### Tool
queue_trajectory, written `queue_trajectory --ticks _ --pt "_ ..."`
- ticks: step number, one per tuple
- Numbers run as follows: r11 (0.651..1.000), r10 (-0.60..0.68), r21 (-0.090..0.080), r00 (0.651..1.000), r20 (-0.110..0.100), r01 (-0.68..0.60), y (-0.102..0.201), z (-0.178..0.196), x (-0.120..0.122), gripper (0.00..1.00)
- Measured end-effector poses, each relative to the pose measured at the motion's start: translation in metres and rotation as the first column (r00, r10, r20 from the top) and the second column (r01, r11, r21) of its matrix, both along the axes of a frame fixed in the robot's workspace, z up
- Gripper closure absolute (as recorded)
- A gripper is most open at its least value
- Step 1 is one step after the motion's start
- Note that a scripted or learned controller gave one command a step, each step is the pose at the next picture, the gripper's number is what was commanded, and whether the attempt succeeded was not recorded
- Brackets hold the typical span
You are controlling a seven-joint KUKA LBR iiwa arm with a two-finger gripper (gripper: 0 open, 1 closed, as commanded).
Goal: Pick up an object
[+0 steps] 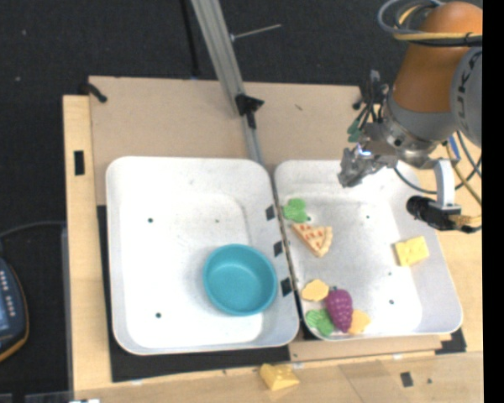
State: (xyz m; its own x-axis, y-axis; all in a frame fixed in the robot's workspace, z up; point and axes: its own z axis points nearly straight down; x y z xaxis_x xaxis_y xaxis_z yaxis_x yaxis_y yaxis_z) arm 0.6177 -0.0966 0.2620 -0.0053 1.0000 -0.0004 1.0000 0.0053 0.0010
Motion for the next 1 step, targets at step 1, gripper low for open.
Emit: queue_trajectory --ticks 1 --pt "1.000 0.001 0.001 1.000 0.000 -0.001 0.0428 0.0024 -0.0052 1.00"
